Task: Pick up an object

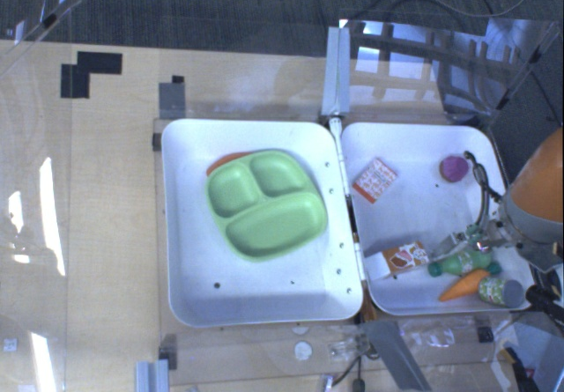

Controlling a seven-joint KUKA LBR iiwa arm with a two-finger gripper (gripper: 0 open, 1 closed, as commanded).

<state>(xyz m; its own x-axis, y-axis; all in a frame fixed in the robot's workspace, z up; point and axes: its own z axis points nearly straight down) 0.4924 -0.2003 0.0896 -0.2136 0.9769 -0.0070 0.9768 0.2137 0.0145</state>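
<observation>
Reaching in from the right, the robot's hand [464,243] is hovering low in the right bin [414,139], just above a green bottle [456,265] and an orange carrot [463,285]; whether it is gripping anything, I cannot tell. A divided green plate [264,203] is lying in the left bin [185,232] on the counter [88,205].

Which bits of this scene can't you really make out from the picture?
- Orange thing in the left white bin, camera view: mostly hidden under the green divided plastic plate.
- Grey arm: cut off by the right edge.
- Two-finger gripper in the right white bin: too small and cluttered to read.
</observation>
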